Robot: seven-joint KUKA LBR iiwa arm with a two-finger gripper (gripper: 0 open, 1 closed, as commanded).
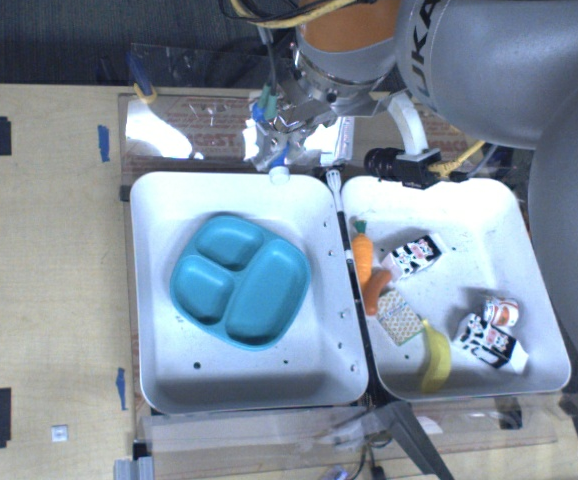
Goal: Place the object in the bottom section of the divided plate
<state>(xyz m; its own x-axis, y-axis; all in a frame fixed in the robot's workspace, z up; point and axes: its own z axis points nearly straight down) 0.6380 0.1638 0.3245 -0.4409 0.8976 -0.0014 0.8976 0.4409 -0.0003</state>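
- Two white bins side by side on the worktop [49, 268], and your tool [287, 133] hangs above the far rim of the left bin [154, 368], right near the divider between them.
- You can't tell from up here whether the tool is released or clenched; the wrist hardware hides that, and nothing is seen held.
- Your candidate objects all lie in the right bin [539, 268]: a carrot [364, 256], a banana [435, 353], a patterned packet [400, 317] and two small cartons, one [414, 253] near the carrot, one [491, 336] further right. Which one is meant, I'd not guess.
- Key relation: they sit toward the camera and to the right of the tool; the carrot is nearest, its long axis running along the divider.
- The blue divided plate [239, 280] waits in the left bin, its biggest section lowest in view.
- Writing: only "KU" on the arm [509, 48]; carton prints are too small to read.
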